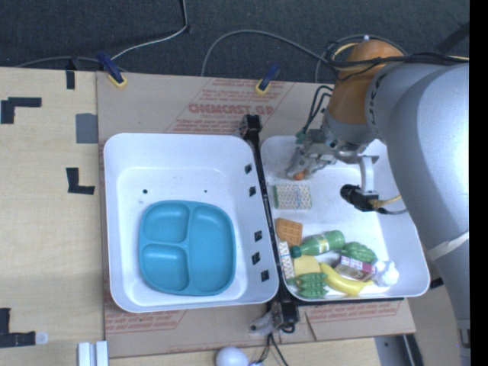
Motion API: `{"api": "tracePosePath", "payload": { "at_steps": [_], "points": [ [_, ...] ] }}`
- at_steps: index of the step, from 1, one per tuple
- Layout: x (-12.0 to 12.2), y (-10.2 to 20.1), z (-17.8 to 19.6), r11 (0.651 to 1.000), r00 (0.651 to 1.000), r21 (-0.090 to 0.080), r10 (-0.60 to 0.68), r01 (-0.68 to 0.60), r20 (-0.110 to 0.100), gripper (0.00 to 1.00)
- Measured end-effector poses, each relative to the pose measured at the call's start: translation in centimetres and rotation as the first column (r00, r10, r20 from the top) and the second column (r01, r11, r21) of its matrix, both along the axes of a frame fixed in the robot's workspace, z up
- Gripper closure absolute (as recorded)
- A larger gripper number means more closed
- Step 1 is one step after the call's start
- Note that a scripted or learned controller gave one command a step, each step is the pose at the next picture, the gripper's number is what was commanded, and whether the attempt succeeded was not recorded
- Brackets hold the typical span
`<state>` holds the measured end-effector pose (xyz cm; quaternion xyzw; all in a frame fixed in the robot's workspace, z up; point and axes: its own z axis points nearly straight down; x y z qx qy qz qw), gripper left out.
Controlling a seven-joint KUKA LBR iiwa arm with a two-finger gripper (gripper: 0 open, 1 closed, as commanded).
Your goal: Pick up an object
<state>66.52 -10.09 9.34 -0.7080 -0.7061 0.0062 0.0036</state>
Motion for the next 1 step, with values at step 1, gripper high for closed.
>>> {"api": "tracePosePath", "payload": {
  "at_steps": [1],
  "points": [
    [-3.96, 7.06, 9.15, 1.000, 1.000, 0.004, 0.006, -0.006, 0.014, 1.00]
  ]
}}
